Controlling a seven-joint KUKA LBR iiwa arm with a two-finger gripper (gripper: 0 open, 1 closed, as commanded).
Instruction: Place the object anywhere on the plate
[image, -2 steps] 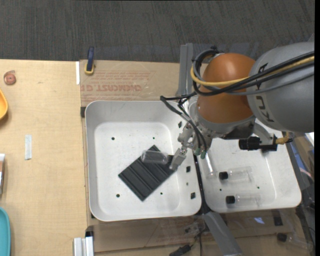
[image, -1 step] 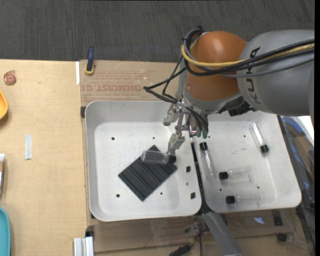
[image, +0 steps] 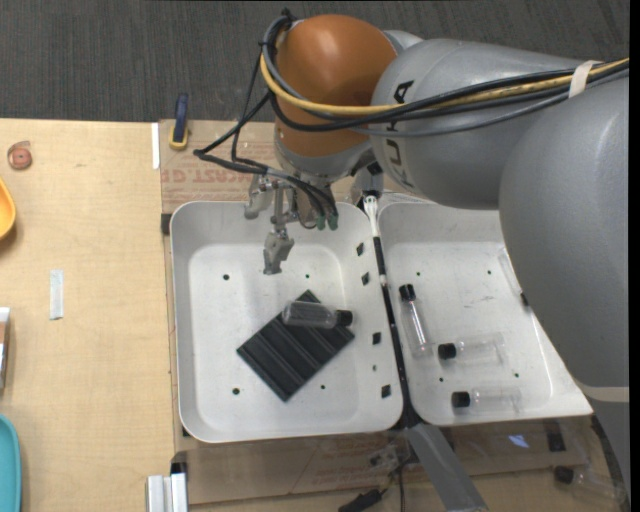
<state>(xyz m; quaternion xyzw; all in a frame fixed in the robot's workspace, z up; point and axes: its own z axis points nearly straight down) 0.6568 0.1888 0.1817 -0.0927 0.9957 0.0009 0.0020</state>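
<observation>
- Bins sit side by side on the bench, and we read the left bin (image: 200, 400) as the working one, since it holds the dark ribbed plate (image: 292, 352) lying flat and turned at an angle near its middle.
- On the plate's upper right corner we see a clear vial with a black cap (image: 316, 317) lying on its side; it rests on the plate, so we judge the placement as good as made.
- Above it hangs our gripper (image: 275, 252), well apart from the vial, nothing between its fingers; whether they stand spread or closed we cannot tell from this slant.
- Across the divider, in the right bin (image: 560, 400), we see three more capped vials (image: 413, 318) lying loose, which we take as stock waiting their turn.
</observation>
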